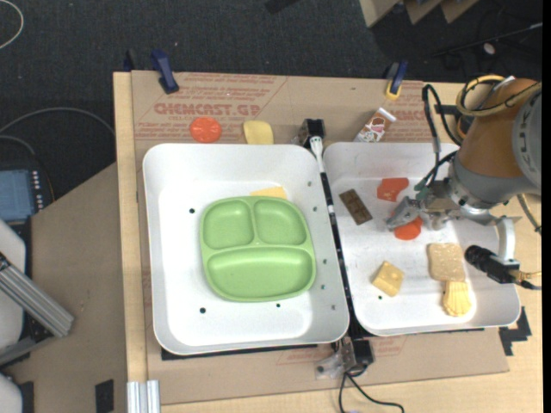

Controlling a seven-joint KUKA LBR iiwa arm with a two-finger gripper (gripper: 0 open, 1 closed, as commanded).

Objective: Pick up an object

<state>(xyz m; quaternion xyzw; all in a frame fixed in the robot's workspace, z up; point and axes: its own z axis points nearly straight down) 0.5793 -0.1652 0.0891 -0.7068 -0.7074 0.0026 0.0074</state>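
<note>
Cardboard-topped bench [258, 101], two white bins [172, 231], dark carpet [129, 15] around

The green tray [256, 249] hides most of a yellow piece [269, 193].

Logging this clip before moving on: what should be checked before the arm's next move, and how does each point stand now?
1. Gripper is over the right bin: ok.
2. A target lies under it: ok, a small red-orange piece sits at the fingertips.
3. That piece is between the fingers: cannot tell, the gripper covers part of it.
4. Neighbours stand apart: not ok, the red block is close by; the brown bar is apart.
5. Green tray in the left bin is out of the way: ok.
</note>
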